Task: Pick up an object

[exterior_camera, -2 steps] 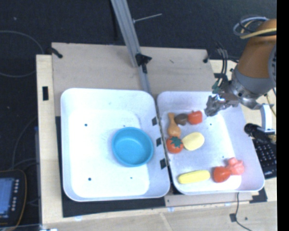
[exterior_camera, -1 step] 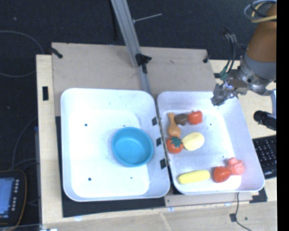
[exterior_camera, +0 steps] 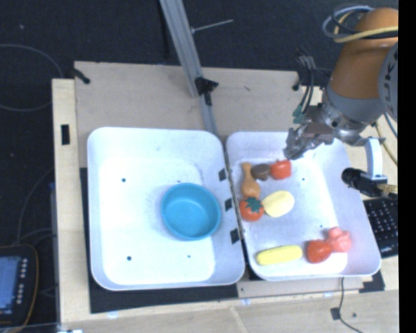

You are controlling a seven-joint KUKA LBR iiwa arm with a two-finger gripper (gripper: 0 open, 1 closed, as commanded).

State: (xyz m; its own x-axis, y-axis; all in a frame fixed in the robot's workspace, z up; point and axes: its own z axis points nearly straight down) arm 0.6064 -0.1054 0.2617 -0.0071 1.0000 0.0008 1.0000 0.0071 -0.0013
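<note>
A grey KUKA arm with a broad, rounded orange band above its wrist, the casing smooth and curved. Pale cable loops arc over the top of the orange section, and thin dark cables run down the left flank of the grey wrist housing. Dark lettering shows at the arm's right edge, too cropped to read. Below the housing sits a compact claw of grey and dark metal parts.

Small red tomato — right bin's far part.
</note>
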